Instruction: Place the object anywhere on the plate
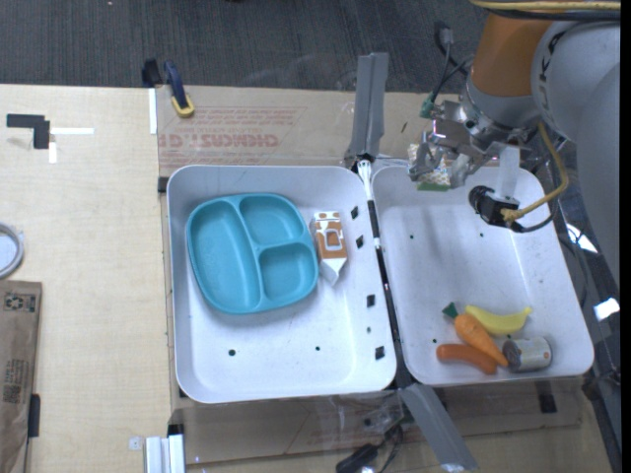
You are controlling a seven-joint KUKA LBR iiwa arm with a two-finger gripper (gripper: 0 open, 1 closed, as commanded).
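Note:
A blue divided plate point(253, 252) lies in the left bin point(197, 363), toward its far left. My gripper point(435, 168) hangs over the far left corner of the right bin point(552, 264), raised above the floor. Its fingers are shut on a small mottled tan-and-green object point(432, 174), which the fingers partly hide. The gripper is to the right of the plate, across the divider between the bins.
An orange-and-white packet point(330, 242) lies against the plate's right edge. In the right bin's near right corner sit a carrot point(471, 331), a banana point(498, 317), an orange sausage-shaped item point(466, 357) and a grey can point(529, 353). A grey post point(370, 106) stands behind the divider.

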